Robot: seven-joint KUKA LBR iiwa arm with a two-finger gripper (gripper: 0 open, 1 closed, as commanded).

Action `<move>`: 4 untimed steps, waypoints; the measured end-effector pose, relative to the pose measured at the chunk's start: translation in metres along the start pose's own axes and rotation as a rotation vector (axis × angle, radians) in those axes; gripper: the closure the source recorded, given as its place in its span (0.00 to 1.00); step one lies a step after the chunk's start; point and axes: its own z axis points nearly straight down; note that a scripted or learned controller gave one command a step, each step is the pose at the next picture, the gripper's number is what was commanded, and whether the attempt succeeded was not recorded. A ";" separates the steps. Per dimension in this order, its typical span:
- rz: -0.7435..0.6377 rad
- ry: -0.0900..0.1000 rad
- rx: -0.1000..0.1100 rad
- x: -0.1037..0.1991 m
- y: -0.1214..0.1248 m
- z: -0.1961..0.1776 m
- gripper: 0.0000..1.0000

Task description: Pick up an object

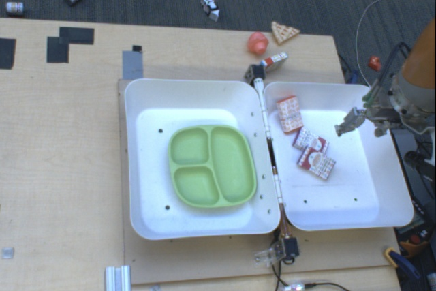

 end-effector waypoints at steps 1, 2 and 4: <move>-0.001 0.005 -0.003 0.025 -0.034 0.109 0.00; 0.000 0.001 -0.014 0.025 -0.031 0.096 1.00; 0.004 -0.003 -0.008 0.055 -0.076 0.115 0.00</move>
